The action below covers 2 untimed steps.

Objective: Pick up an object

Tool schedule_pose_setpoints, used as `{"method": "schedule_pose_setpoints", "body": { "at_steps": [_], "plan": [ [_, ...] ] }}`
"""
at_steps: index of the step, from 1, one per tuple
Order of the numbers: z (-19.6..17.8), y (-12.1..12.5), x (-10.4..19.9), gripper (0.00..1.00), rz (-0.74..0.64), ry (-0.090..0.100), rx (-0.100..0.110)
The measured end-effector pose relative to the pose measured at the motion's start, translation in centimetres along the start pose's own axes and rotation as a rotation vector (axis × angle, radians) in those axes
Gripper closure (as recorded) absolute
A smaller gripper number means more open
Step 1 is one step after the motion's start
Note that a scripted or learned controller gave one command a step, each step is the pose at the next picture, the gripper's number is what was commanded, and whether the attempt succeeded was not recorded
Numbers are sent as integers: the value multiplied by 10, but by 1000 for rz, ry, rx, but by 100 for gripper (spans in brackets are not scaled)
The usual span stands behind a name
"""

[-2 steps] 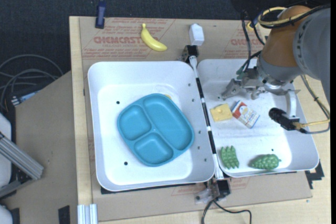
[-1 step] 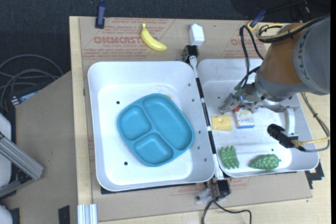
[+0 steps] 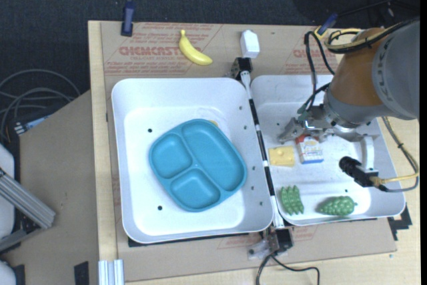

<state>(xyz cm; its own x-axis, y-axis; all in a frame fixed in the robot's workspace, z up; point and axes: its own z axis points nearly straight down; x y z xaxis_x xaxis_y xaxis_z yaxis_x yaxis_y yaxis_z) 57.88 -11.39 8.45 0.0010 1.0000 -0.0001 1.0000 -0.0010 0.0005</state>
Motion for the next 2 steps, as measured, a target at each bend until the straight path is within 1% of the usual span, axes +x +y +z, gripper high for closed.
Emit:
{"method": "schedule_pose_setpoints", "body": {
  "at_steps": [1, 2],
  "plan": [
    [0, 9, 9, 0, -1, 0, -1],
    [0, -20, 3, 0, 0, 1, 3]
  ]
}}
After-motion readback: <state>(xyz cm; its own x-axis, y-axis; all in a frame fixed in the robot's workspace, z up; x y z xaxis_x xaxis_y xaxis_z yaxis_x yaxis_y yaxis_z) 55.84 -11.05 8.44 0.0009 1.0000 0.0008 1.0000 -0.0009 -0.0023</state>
